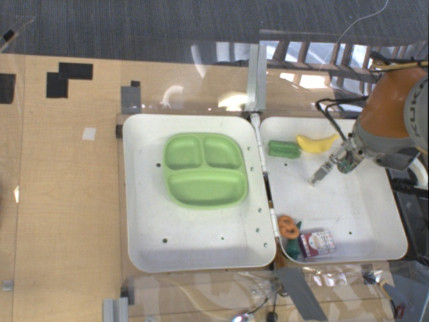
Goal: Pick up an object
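- We see the gripper [320, 173] poised low over the bare middle of the right bin [375, 210], the arm [395, 109] reaching in from the right.
- We cannot tell how the jaws stand; they are too small and foreshortened here, and nothing shows between them.
- The nearest candidates lie up and left of the jaws, by the bin's far wall: a yellow banana [315, 142], and just left of it a green pickle-shaped piece [284, 149].
- Both lie with their long axes roughly across the bin, left to right, so we judge a grip across the short width would suit either.
- Well apart, in the near left corner of the same bin, sit an orange toy [289, 227] and a small packet [316, 243], crowded against the wall.
- The green divided plate [204, 170] fills the left bin [144, 200], beyond the divider.
- We judge the banana the closest target: a short move up and slightly left.
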Action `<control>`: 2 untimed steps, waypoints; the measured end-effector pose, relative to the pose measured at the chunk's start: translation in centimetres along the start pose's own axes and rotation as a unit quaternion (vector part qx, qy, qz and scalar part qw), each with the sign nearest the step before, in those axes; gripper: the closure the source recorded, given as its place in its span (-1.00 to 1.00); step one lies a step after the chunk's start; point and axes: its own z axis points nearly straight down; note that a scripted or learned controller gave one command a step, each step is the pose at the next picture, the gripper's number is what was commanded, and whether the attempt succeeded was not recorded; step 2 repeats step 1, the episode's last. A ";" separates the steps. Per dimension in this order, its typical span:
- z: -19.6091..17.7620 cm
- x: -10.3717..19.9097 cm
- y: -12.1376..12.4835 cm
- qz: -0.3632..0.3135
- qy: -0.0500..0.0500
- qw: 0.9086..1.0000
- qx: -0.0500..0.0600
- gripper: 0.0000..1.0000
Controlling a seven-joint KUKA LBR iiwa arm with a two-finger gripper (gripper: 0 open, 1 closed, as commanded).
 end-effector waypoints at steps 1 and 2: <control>-4.3 -3.2 4.2 -0.031 0.004 1.000 0.002 -1.00; -4.3 -3.2 4.2 -0.031 0.004 1.000 0.002 -1.00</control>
